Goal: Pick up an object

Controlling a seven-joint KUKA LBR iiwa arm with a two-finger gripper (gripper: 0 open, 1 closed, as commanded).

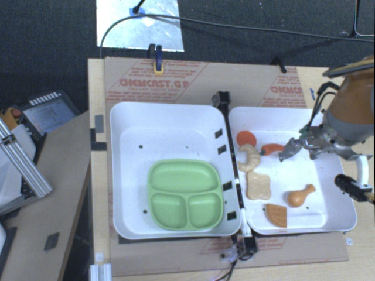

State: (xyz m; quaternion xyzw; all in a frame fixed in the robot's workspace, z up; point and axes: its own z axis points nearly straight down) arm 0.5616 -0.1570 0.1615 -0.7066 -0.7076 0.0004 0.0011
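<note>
The right bin (337,212) holds several toy foods: a red-orange tomato (246,138), an orange-red carrot or pepper (272,149), a pale croissant-like piece (249,157), a slice of bread (258,185), a chicken drumstick (300,195) and an orange wedge (276,215). My gripper (291,150) hangs over the right bin, just to the right of the carrot. Its grey fingers point left and downward. Nothing shows between them.
The left bin (126,133) holds a green divided plate (184,193). The arm's orange band and grey wrist (351,113) cover the right bin's far right side. A black divider (228,157) runs between the bins. A grey device (50,113) sits off the bench at left.
</note>
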